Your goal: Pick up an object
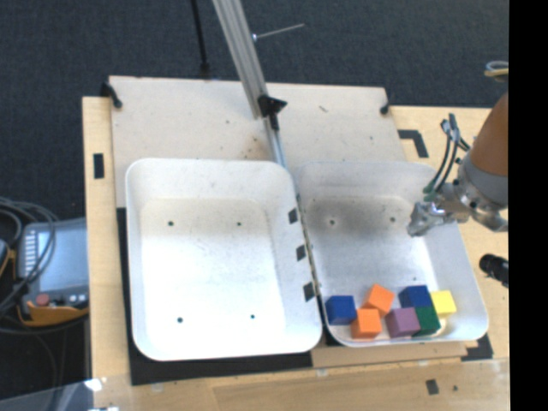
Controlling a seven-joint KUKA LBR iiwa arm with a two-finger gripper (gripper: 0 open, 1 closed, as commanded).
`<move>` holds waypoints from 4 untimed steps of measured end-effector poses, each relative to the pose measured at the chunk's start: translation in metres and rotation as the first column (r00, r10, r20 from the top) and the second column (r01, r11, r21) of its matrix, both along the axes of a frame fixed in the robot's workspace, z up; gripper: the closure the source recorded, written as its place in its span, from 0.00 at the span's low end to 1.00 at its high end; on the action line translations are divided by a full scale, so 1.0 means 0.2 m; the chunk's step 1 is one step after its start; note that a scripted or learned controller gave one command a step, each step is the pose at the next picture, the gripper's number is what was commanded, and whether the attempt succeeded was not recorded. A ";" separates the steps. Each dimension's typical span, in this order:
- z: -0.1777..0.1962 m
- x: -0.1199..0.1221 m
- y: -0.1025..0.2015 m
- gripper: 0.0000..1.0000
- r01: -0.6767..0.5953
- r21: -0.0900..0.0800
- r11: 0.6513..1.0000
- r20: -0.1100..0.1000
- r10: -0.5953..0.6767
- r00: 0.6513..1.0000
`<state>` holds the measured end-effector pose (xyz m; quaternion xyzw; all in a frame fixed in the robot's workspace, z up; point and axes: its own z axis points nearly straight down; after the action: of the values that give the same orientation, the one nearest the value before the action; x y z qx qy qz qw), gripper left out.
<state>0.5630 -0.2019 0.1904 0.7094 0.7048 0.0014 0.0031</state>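
Note:
Several small blocks lie bunched at the near edge of the right bin [360, 187]: a blue one [341, 308], two orange ones [380, 298] [367, 322], a purple one [402, 321], a dark blue one [415, 296], a green one [427, 318] and a yellow one [443, 302]. My gripper [419, 222] hangs over the right side of that bin, well behind the blocks and apart from them. Nothing shows between its fingers.
The left bin [214, 255] sits beside the right one, with a dark divider [301, 251] between them. A slanted metal rail [244, 54] rises from the bench behind the bins. A pendant and cables [47, 272] lie off the bench's left edge.

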 end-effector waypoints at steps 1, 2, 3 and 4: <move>0.23 0.03 0.00 1.00 -0.009 0.000 1.000 0.000 0.009 1.000; 0.34 0.04 0.00 1.00 -0.011 0.001 1.000 -0.002 0.011 1.000; 0.33 0.08 0.29 1.00 -0.014 0.003 1.000 -0.005 0.014 1.000; 0.30 0.11 0.57 1.00 -0.014 0.004 1.000 -0.006 0.014 1.000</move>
<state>0.5858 -0.0877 0.2502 0.7045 0.7097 0.0006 -0.0003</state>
